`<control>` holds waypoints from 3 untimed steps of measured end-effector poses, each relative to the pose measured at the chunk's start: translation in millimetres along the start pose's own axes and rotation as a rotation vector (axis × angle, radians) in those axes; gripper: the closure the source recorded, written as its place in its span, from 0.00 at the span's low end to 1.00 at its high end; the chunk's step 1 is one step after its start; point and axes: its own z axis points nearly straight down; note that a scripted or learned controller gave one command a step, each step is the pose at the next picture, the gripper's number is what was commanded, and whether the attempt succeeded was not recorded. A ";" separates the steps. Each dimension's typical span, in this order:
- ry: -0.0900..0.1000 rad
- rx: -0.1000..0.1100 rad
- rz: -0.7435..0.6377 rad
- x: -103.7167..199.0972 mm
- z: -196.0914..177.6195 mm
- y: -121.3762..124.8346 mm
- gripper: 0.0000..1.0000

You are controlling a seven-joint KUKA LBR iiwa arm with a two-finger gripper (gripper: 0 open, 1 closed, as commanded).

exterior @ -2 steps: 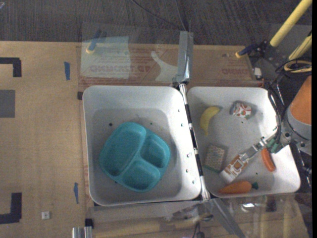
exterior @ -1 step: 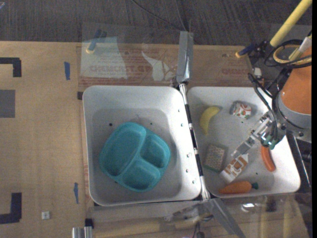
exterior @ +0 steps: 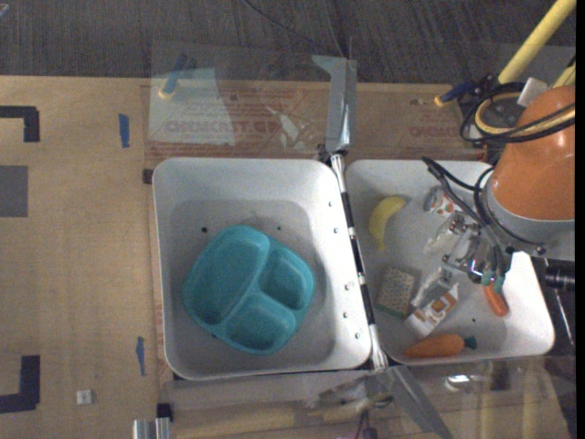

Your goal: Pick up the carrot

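Note:
The carrot [exterior: 437,345], orange with a green stem end pointing right, lies flat near the front wall of the right bin [exterior: 530,337]. My gripper [exterior: 462,250] hangs over the middle of that bin, below the orange band of the arm [exterior: 539,167]. It is behind and slightly right of the carrot, well apart from it. A white carton [exterior: 431,302] lies between the gripper and the carrot.
The right bin also holds a yellow banana-shaped piece [exterior: 385,218], a speckled tan square [exterior: 396,290] and a small orange piece [exterior: 494,300]. A teal divided plate [exterior: 249,287] lies in the left bin [exterior: 174,208]. Cables and a yellow rod [exterior: 539,30] are at the back right.

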 end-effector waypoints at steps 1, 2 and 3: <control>-0.017 -0.005 -0.066 -19.3 140.6 -28.4 0.00; -0.026 -0.007 -0.128 -133.1 145.0 1.5 0.00; -0.030 -0.001 -0.461 -122.2 143.8 19.5 0.00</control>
